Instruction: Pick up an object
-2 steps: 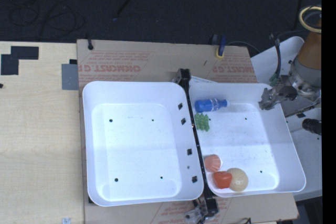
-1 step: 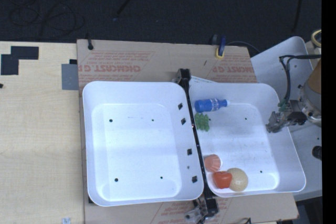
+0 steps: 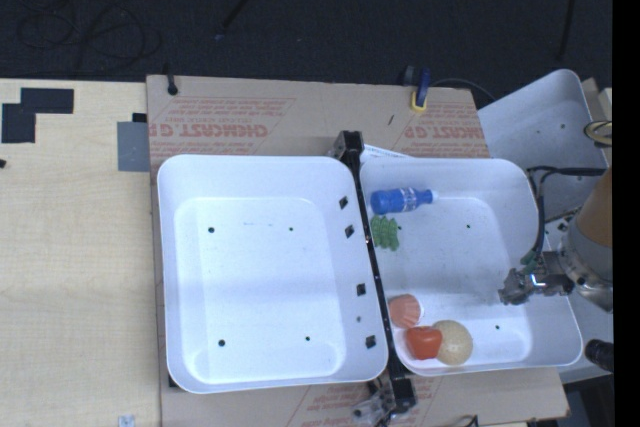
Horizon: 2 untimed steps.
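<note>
The claw [image 3: 520, 286] sits low at the right bin's [image 3: 505, 177] right wall; whether its fingers are apart or together I cannot tell. The blue bottle [image 3: 401, 201], green piece [image 3: 385, 233] and three round fruits [image 3: 430, 332] (clustered at the near-left corner) lie well apart from it. Closing here would likely catch nothing.

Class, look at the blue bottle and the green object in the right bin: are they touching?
Apart. The camera view shows a strip of white bin floor between the blue bottle and the green object just below it.

cardboard sheet [image 3: 300, 120] (printed), clamp [image 3: 420, 90]
</note>
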Available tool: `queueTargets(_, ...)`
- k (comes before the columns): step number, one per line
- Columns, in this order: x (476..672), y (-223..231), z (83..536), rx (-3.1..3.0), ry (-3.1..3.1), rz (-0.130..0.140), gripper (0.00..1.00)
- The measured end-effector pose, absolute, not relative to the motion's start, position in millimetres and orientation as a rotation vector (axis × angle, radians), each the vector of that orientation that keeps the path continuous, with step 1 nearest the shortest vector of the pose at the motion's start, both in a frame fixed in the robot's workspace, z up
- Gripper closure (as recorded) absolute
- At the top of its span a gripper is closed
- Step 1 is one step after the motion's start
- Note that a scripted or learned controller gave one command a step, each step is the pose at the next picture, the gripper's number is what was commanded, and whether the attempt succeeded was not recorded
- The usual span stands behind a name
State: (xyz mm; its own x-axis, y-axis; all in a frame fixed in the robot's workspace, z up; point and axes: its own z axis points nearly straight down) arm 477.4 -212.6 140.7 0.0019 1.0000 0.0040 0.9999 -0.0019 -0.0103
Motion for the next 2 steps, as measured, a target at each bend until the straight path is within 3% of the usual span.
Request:
queueTargets(1,527.8,-212.9,105.9,-2.218,-2.223,0.001,1.0)
queueTargets(2,476.6,-135.8,88.0,-2.221,-2.225,-0.001,1.0)
